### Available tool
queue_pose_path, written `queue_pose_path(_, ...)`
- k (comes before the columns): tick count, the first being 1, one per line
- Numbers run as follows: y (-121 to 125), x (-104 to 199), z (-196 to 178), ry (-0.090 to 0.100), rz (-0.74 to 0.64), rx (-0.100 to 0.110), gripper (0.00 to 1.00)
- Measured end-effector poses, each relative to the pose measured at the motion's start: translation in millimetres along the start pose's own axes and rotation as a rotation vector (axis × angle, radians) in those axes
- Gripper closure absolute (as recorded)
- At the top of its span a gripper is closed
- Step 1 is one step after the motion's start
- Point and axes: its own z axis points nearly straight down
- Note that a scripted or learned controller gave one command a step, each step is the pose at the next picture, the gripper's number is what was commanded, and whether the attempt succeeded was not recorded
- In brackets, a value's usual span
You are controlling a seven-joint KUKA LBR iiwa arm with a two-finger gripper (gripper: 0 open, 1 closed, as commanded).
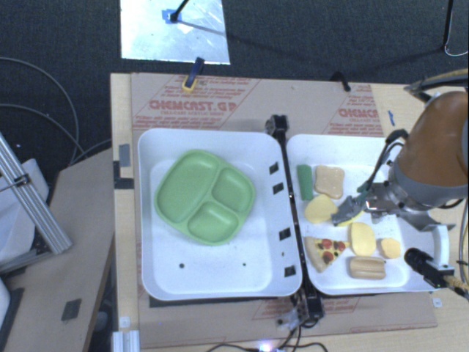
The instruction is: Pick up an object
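The right bin (418,288) holds several toy foods. A green stick (304,182) lies by its left wall, with a tan toast slice (330,180) beside it. Below them sits a pale yellow round piece (319,210). A pizza slice (325,251), a yellow wedge (362,238), a small yellow piece (390,248) and a bun-like roll (366,268) lie along the front. My gripper (347,213) hangs low over the middle of this bin, just right of the yellow round piece and above the yellow wedge. Nothing can be seen held in it.
The left bin (157,270) holds a green divided plate (205,195). A black hinge strip (287,196) runs between the bins. The arm's orange band (440,141) covers the right bin's far right corner. Cardboard lies under both bins, and cables trail at the front edge.
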Motion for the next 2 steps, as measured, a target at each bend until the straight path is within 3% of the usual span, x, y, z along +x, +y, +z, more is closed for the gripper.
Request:
queue_pose_path(1,-10.9,9.2,100.7,0.002,0.002,0.004,0.00)
queue_pose_path(2,-8.5,8.1,85.3,0.000,0.002,-0.004,1.00)
